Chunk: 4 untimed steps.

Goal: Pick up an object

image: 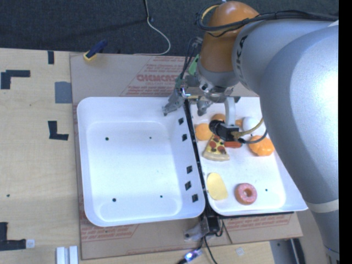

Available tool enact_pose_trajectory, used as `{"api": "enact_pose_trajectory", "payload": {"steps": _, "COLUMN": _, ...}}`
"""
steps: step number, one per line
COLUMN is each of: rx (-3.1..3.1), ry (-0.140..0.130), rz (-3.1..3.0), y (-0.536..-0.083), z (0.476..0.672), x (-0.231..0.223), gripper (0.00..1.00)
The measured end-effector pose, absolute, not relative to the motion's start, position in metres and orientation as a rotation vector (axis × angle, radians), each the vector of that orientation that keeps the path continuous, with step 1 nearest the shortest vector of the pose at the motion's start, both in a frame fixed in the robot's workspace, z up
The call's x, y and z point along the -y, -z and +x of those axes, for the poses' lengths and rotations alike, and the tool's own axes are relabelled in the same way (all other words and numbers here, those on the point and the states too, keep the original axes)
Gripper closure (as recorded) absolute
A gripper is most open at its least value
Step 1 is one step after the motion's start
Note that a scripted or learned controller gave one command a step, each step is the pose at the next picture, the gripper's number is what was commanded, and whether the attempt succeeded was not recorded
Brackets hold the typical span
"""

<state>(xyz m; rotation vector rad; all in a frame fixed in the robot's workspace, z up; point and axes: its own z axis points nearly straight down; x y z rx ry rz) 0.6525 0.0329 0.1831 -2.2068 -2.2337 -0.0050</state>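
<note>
Grey arm [297,92] with its orange band enters from the right and covers the far right of the scene. A cardboard sheet [148,76] underlies both bins. The left bin [132,164] sits beside the right bin [261,172], rims touching. The gripper [212,104] hangs over the far end of the right bin, close to the shared rim; whether the jaws are wide or narrow cannot be told. Candidate objects all lie in the right bin: toy pizza slice [216,149] mid-bin, just near of the gripper; yellow oval piece [216,186] near-left; pink donut [246,193] near, right of the oval; orange piece [262,147] right of the pizza.
</note>
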Motion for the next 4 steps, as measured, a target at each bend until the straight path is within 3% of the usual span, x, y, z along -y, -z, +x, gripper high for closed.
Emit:
{"api": "enact_pose_trajectory", "payload": {"steps": 1, "rx": 2.227, "ry": -0.005, "rz": -2.206, "y": -0.184, "z": 0.559, "x": -0.106, "gripper": 0.0}}
{"api": "enact_pose_trajectory", "payload": {"steps": 2, "rx": 2.223, "ry": -0.012, "rz": -2.214, "y": -0.077, "z": 0.599, "x": -0.121, "gripper": 0.0}}
{"api": "enact_pose_trajectory", "payload": {"steps": 3, "rx": 2.224, "ry": -0.006, "rz": -2.215, "y": -0.093, "z": 0.6, "x": -0.121, "gripper": 1.0}}
{"api": "enact_pose_trajectory", "payload": {"steps": 4, "rx": 2.236, "ry": 0.025, "rz": -2.212, "y": -0.251, "z": 0.581, "x": -0.189, "gripper": 1.0}}
